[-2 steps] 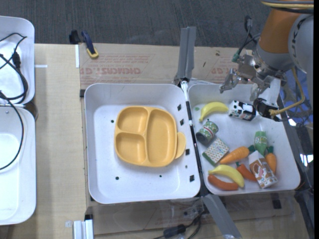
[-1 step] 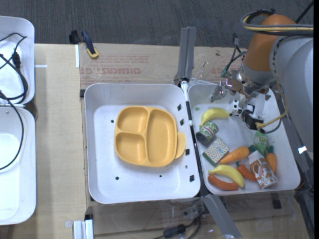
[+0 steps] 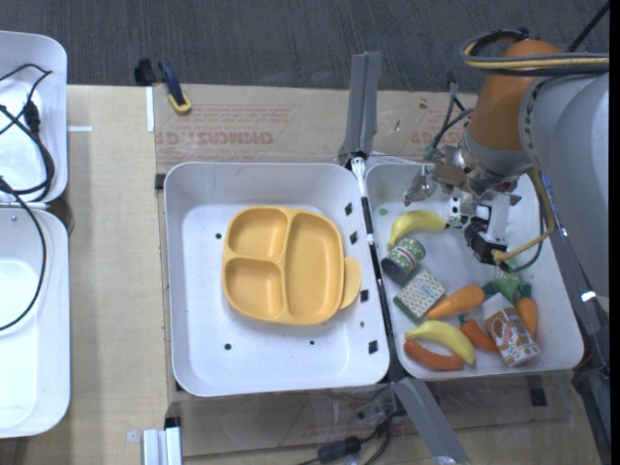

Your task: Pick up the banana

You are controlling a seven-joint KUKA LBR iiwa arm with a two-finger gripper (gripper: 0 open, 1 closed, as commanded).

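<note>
You are looking at two white bins lying side by side on the bench. The left bin is holding a yellow divided plate, which is sitting near its middle. The right bin is holding the toys. Two bananas are lying there. The upper banana is resting near the left wall of this bin, in its upper part, and its curved back is facing up. Just below it a small green can is lying, touching or almost touching it. The lower banana is lying near the front edge, on top of a red sausage-like piece. Between them a green patterned block and an orange carrot are resting. A small carton is standing more to the right.

The arm is reaching in from the right, and the gripper is hanging over the upper part of the right bin, just to the right of the upper banana. You cannot tell here how wide the tool is standing, and nothing is visibly held by it.
</note>
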